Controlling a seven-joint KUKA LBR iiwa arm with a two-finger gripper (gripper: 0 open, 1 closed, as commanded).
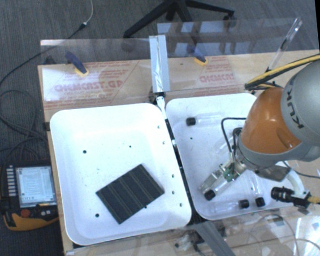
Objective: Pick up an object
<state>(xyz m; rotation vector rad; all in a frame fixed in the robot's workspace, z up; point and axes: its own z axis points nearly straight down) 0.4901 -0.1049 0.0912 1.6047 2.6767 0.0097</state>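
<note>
Your arm (287, 120) leans over the right bin (207, 148), gripper (216, 183) low near clear tubes (248, 203); its grip can't be told. A dark ribbed pad (130, 193) lies flat in the left bin (92, 131).

A dark ribbed panel (130, 193) lies tilted in the left bin (67, 163). The arm (284, 123) (grey, orange-banded) reaches over the right bin (203, 106), its gripper (214, 184) low near clear tubes (213, 119).

The grey arm (308, 103) with its orange band (265, 128) reaches in from the right, wrist angled down and leftward, the gripper (211, 186) low at its end, tilted toward the lower left.
</note>
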